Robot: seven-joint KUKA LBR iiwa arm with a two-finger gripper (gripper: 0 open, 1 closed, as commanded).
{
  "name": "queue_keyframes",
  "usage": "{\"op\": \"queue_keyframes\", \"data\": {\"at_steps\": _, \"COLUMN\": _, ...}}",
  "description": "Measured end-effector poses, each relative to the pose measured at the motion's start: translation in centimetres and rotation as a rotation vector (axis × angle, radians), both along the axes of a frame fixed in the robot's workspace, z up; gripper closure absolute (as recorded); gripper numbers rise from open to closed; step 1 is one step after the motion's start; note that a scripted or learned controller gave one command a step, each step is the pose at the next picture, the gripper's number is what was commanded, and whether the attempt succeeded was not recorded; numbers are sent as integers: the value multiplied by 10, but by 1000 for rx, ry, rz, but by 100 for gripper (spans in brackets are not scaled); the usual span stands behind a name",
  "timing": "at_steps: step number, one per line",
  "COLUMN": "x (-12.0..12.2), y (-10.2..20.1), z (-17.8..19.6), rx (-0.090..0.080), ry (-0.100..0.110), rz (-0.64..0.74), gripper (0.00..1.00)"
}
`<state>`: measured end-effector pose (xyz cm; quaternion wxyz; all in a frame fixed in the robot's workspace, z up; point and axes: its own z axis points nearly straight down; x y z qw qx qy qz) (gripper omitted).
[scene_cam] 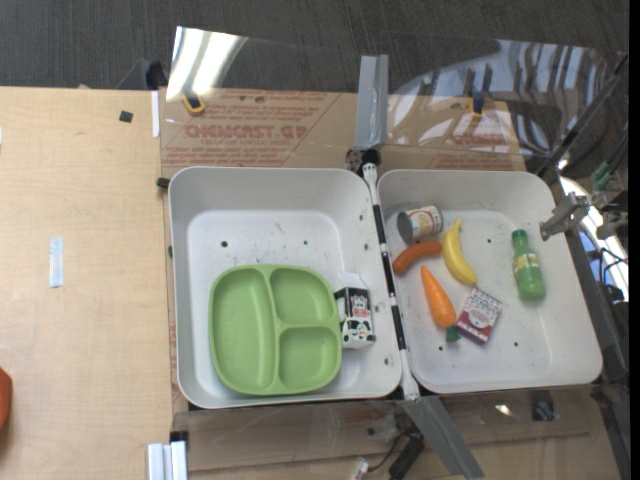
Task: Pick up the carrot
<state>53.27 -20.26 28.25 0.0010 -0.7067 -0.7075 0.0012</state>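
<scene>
The carrot [437, 296] is orange and tapered. It lies flat on the floor of the right bin [560, 363], left of centre, with its narrow end toward the back. A small green tuft at its near end touches a pink snack packet [479, 315]. Just behind the carrot lies an orange-red sausage [416, 256], close to it but apart.
In the right bin there are also a yellow banana [459, 253], a small can [421, 222] on its side and a green bottle [527, 265]. The left bin [190, 268] holds a green divided plate [277, 328] and a small cow-print carton [354, 317] by the divider.
</scene>
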Motion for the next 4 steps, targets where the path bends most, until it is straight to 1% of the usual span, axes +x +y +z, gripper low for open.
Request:
{"op": "queue_keyframes", "data": {"at_steps": 1, "x": -18, "y": 61, "z": -109, "rx": 0, "ry": 0, "rz": -17, "gripper": 0}}
{"op": "queue_keyframes", "data": {"at_steps": 2, "x": -8, "y": 104, "z": -190, "rx": 0, "ry": -5, "rz": 48, "gripper": 0}}
{"op": "queue_keyframes", "data": {"at_steps": 3, "x": -9, "y": 103, "z": -183, "rx": 0, "ry": -2, "rz": 44, "gripper": 100}}
{"op": "queue_keyframes", "data": {"at_steps": 4, "x": -21, "y": 164, "z": -75, "rx": -1, "ry": 0, "rz": 75, "gripper": 100}}
